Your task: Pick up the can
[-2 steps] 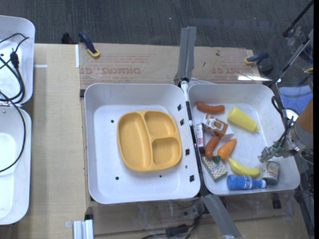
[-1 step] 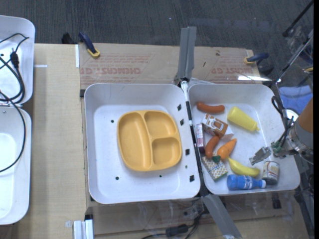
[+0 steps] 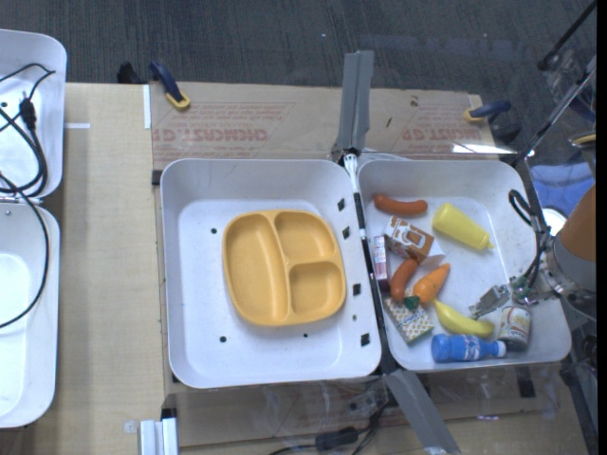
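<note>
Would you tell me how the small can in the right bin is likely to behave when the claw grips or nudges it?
The can looks rigid, so it should hold its shape under a grip. Its round wall may slip or roll if tipped. Hemmed by the blue bottle and banana, it may jostle them. The claw hangs close above.
</note>
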